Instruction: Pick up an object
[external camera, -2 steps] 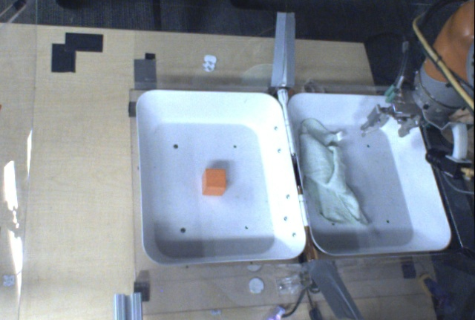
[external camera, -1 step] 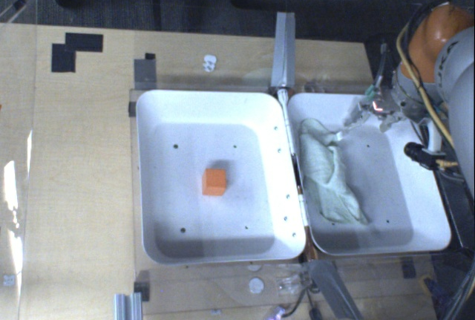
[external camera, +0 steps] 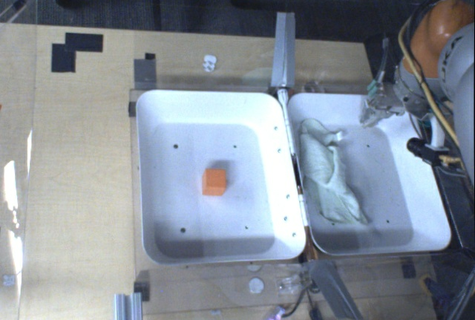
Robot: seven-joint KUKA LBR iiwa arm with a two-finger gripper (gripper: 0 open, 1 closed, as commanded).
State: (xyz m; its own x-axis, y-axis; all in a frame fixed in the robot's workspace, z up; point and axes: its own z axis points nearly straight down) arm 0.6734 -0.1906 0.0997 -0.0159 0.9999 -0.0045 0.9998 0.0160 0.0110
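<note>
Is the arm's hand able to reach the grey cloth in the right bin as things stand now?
Probably yes. The hand is above the far edge of the right bin, and the grey cloth lies uncovered along that bin's left side, with nothing standing between them.

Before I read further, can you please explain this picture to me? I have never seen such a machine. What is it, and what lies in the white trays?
One camera looks down at a slant on a wooden bench. The grey and orange shape at the right is a robot arm; its gripper hangs over the far edge of the right bin, with nothing visibly in it. In the left bin lies a small orange cube. In the right bin lies a crumpled pale cloth, along its left side.
</note>
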